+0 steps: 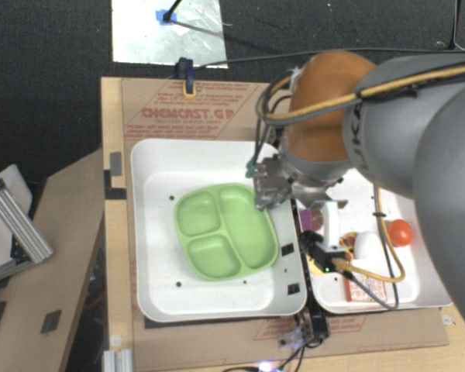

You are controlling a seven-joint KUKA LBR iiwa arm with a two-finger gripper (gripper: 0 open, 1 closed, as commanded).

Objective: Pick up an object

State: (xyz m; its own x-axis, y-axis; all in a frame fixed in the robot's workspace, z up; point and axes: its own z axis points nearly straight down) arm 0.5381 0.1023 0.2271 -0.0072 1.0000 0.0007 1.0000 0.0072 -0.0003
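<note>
- Bench carries two white bins; left bin (151, 231) holds a green divided plate (225, 231).
- Gripper (265, 196) hangs at the plate's right rim; grip state cannot be determined.
- Right bin (418, 289) contains an orange ball (401, 232).

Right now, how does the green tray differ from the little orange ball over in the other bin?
The green divided tray is wide, flat and split into three compartments; the orange ball is small and round. The tray lies alone in the left bin; the ball sits among other small items in the right bin. The tool hangs at the tray's right edge, away from the ball. Both rest inside shallow white bins.
</note>
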